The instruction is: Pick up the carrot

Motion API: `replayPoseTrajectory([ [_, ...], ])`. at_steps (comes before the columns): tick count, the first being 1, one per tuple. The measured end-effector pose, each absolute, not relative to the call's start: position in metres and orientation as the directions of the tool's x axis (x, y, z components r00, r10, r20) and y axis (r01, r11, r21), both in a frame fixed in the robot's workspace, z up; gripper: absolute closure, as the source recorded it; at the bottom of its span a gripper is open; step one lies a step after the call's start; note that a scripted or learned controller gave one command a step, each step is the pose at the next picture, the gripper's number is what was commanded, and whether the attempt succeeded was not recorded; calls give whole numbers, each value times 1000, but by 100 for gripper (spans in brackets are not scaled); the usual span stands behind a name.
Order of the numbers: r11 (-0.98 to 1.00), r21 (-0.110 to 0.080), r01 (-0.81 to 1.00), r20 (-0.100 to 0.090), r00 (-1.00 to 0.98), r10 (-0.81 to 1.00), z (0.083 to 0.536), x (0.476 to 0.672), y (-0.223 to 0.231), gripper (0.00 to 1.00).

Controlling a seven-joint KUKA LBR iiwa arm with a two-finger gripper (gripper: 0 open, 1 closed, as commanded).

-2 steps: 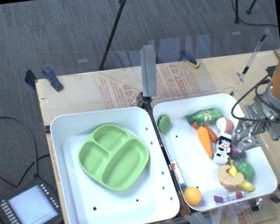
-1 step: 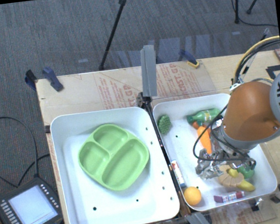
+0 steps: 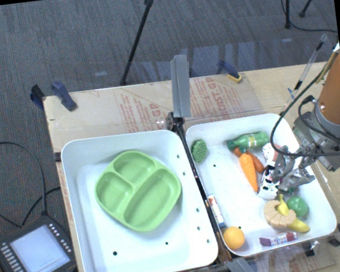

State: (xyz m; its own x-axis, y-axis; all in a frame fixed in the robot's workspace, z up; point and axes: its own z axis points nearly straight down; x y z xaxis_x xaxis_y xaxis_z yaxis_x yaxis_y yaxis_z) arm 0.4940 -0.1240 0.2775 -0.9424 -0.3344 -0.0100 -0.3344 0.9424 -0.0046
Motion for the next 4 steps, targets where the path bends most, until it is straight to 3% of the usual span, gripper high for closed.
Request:
replayPoseTrajectory([
  [1,946,2,-323,-2,-946,-323,87,535,-138,100],
  [2,625,2,-781,-3,-625,-781,87,549,-146,100],
  [3,626,2,-780,-4,-626,-780,87,549,-146,0],
  [4,783,2,-622,-4,-783,-622,88,586,-123,0],
])
